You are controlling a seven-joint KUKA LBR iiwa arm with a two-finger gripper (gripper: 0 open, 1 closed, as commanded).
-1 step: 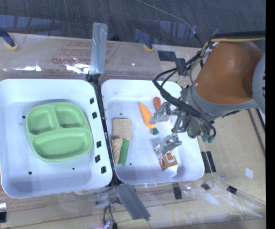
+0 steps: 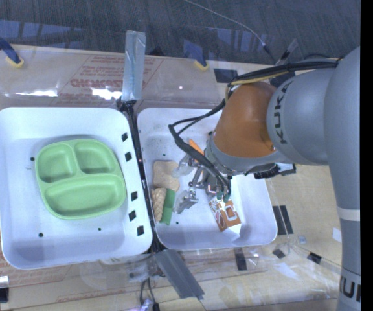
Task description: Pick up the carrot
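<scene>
Two shallow white bins sit side by side, and I reach in from the right over the right bin. My pincer hangs low near its middle, a tangle of bare metal under the orange band. Whether it is apart or together I cannot tell.

The carrot shows as a slim orange sliver just above my pincer. It sits tight against my wrist's edge and is mostly hidden by it.

Room is tight on the left side of this bin. A pale, rough-edged beige chunk lies near the dividing wall. Below it a knobbly yellowish cob and a smooth green stick lie touching, close to the near rim. A glossy brown-and-white packet lies just to the right of my pincer. The far left part and the right part of the floor are bare white plastic.

The left bin has rounded corners and holds a smooth green plate with three compartments, and bare floor runs all around it.
</scene>
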